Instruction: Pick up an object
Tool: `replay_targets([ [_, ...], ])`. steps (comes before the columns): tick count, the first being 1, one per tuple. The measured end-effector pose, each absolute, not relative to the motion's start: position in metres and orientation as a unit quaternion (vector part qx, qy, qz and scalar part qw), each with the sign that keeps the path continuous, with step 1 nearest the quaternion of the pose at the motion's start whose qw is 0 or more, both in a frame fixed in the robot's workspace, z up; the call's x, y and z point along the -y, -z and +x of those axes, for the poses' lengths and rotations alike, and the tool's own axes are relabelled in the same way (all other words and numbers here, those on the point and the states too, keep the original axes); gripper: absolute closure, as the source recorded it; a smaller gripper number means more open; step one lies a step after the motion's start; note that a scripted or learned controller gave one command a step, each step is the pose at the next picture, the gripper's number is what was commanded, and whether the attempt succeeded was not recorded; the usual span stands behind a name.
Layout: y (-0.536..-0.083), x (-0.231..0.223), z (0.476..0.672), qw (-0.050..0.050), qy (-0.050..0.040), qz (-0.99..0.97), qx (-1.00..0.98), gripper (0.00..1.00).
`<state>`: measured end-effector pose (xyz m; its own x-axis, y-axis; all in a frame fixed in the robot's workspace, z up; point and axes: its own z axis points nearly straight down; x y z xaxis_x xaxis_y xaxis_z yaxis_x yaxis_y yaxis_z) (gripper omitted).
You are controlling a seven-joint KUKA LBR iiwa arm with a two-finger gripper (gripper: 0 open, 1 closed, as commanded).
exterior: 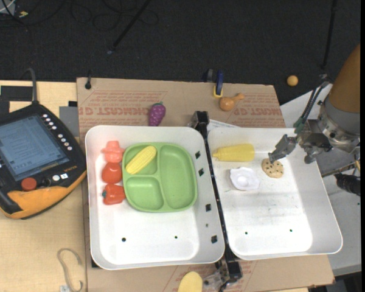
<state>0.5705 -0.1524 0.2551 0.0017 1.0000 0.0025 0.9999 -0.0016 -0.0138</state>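
The right bin [304, 236] holds a yellow bottle [234, 153], a white crumpled piece [244, 178] and a speckled cookie [272, 168]. My gripper [296, 152] hangs over that bin's far right part, just above and to the right of the cookie. It is open, its two dark fingers [283, 148] spread apart with nothing between them. In the left bin [140, 248] a green divided plate [164, 184] carries a corn cob [139, 159]. Pink and red toy foods [112, 174] lie beside the plate's left edge.
On the cardboard behind the bins lie purple grapes [156, 113] and an orange gourd-shaped toy [230, 101]. A small orange ball [292, 80] sits further back. A teach pendant [30, 157] rests at the left. A yellow object [190, 281] lies at the front edge.
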Motion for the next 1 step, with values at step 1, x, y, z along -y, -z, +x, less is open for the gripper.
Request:
replay_targets([
  [1,-0.2622,0.1525,0.5725,0.001,-0.0004,-0.707,0.707,0.00],
])
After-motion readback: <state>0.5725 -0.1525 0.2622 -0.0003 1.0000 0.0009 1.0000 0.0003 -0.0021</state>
